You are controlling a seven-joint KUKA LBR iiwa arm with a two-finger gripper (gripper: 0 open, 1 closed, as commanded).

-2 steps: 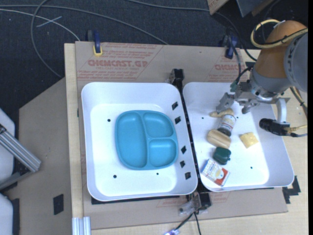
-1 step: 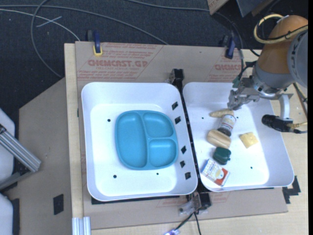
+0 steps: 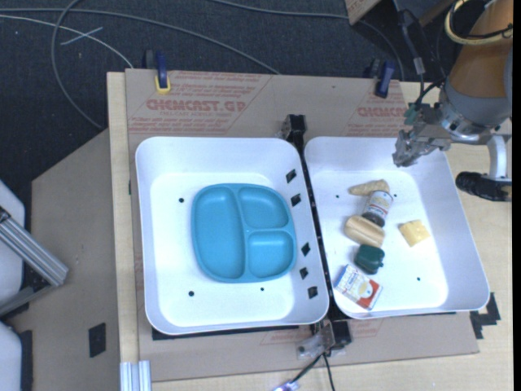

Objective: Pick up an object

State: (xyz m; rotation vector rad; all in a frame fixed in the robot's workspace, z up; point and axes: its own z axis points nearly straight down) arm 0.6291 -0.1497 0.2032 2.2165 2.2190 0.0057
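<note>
Objects for picking lie clustered in the right white plastic bin (image 3: 456,243): a pale tan curved piece (image 3: 369,189) farthest from you, a small dark-capped bottle (image 3: 376,209) just nearer, a cream cylinder (image 3: 364,230) touching it, a yellow block (image 3: 414,232) off to the right, a dark green cap-like piece (image 3: 370,257), and a red-and-white carton (image 3: 359,287) at the near rim. You can see the gripper (image 3: 409,150) at that bin's far right corner, well apart from the cluster; whether its jaws are open or closed you cannot tell, and nothing shows between them. The left white bin (image 3: 159,218) carries a blue three-compartment plastic plate (image 3: 244,231) lying flat in its middle. Both bins sit side by side on a brown cardboard-covered worktop (image 3: 244,96) printed with red lettering, held by blue clamps (image 3: 163,70) at the far edge. Beyond lies dark carpet (image 3: 49,72) with pale cables (image 3: 81,31) trailing across it.
</note>
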